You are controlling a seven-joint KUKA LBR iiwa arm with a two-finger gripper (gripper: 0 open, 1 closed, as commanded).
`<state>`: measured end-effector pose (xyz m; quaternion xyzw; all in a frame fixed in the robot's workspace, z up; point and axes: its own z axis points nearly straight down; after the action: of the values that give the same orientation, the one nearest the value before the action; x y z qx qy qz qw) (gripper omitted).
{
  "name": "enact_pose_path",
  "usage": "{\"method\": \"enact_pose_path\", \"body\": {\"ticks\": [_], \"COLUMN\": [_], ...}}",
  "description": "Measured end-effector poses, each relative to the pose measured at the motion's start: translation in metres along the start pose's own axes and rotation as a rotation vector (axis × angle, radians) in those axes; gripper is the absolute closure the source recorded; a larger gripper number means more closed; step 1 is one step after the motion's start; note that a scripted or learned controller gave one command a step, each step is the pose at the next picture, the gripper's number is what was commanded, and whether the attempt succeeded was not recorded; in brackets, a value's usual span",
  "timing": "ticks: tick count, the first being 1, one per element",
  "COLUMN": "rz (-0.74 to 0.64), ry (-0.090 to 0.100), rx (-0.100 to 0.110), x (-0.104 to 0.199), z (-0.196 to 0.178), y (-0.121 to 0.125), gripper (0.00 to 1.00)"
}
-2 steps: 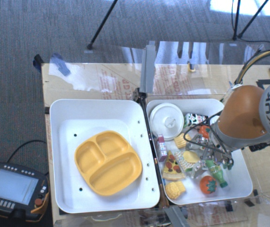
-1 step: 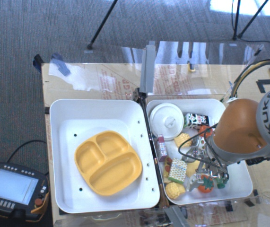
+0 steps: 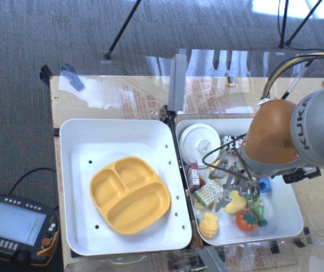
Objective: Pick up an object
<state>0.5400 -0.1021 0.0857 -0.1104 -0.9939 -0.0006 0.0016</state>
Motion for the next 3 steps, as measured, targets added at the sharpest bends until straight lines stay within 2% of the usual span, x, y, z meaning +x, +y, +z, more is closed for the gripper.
{"method": "enact_pose_path", "body": {"ticks": [1,2,3], "rz": [-0.006,0.359,0.531], "ry": [0.003,0.003,0.0], "rx": [-0.001,0.002,0.001], "x": [0.0,-0.007,-0.062], "z": [-0.008,0.0,0.0], "y": [0.002,0.0,0.005], "gripper": [1.0,1.0,1.0]}}
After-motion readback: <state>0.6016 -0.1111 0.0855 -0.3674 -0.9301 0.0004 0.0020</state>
